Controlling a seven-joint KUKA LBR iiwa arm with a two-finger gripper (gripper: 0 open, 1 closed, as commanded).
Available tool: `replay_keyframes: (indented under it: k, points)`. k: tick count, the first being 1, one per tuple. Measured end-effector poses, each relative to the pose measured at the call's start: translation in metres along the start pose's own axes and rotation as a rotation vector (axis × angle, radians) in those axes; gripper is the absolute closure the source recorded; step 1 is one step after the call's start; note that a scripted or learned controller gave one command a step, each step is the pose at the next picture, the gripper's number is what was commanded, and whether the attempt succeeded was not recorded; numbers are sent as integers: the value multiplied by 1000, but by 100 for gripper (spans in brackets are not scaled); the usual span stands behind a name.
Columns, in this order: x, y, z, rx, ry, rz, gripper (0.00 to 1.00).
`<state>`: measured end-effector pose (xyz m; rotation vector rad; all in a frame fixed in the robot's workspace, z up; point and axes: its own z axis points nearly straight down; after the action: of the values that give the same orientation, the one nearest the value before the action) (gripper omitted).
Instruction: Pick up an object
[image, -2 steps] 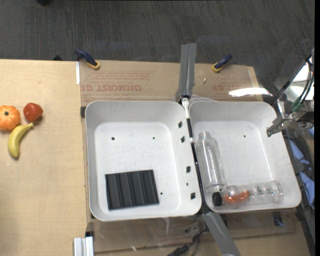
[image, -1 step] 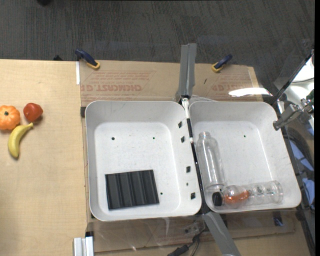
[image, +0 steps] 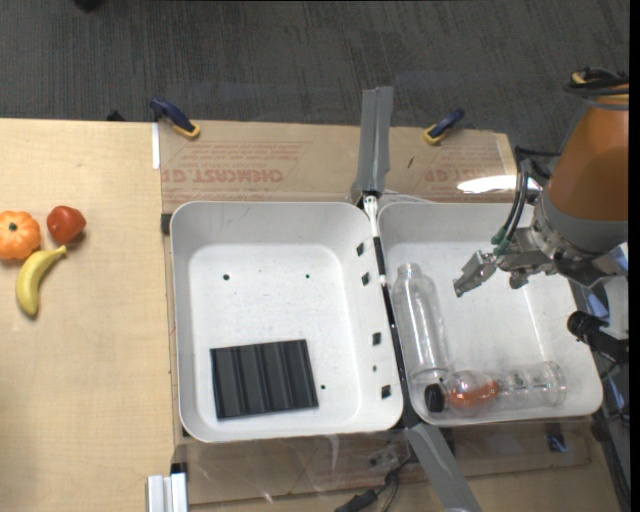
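A clear plastic bottle (image: 418, 318) lies lengthwise along the left wall of the right bin (image: 560, 300). A second clear bottle (image: 500, 388), with a black cap and something orange-red inside, lies along that bin's front wall. A black ribbed slab (image: 264, 377) rests flat in the front of the left bin (image: 190, 300). My gripper (image: 492, 280) hangs over the middle of the right bin, above and to the right of the upright-lying bottle. It is open, and nothing sits between its fingers (image: 468, 282).
On the bench at far left lie an orange fruit (image: 17, 236), a red fruit (image: 66, 223) and a banana (image: 34, 279). Cardboard (image: 260, 165) with two clamps (image: 175, 117) lies behind the bins. A grey divider (image: 375, 140) stands between the bins.
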<state>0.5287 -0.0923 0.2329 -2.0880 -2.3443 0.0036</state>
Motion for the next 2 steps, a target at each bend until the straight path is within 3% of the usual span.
replay_keyframes:
  k: [1, 2]
  points:
    - [-80, -34, 44, 0, 0, 152, 0]
    - [-37, -56, 99, 1, 1, 108, 0]
